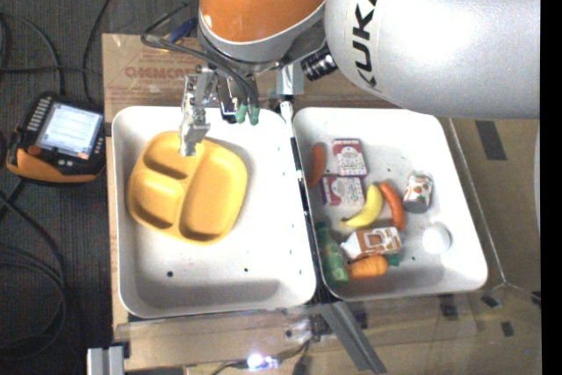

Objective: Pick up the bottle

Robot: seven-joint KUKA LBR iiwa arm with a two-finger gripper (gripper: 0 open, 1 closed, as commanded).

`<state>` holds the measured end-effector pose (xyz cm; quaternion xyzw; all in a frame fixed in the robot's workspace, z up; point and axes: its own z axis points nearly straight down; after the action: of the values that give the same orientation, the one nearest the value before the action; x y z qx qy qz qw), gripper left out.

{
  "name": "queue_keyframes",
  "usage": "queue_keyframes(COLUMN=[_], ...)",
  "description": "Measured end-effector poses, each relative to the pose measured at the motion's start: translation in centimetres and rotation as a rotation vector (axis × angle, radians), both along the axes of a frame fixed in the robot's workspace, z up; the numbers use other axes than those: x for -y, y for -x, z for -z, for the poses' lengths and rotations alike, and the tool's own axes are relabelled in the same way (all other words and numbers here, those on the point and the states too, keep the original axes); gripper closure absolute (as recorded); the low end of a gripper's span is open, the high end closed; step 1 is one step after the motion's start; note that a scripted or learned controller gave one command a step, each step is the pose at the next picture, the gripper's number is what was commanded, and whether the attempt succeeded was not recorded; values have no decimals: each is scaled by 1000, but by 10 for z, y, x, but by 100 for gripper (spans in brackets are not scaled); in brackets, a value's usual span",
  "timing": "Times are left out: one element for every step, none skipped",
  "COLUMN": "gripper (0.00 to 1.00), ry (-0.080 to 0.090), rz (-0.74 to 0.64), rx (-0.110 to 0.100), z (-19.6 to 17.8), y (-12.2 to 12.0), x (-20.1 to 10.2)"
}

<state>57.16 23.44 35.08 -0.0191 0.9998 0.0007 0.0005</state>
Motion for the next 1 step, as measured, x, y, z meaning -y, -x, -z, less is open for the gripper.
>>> queue_keyframes(gripper=[100], ry=[-2], rz=[8], rx=[2], z=[-4], y=[-55], x=[-1])
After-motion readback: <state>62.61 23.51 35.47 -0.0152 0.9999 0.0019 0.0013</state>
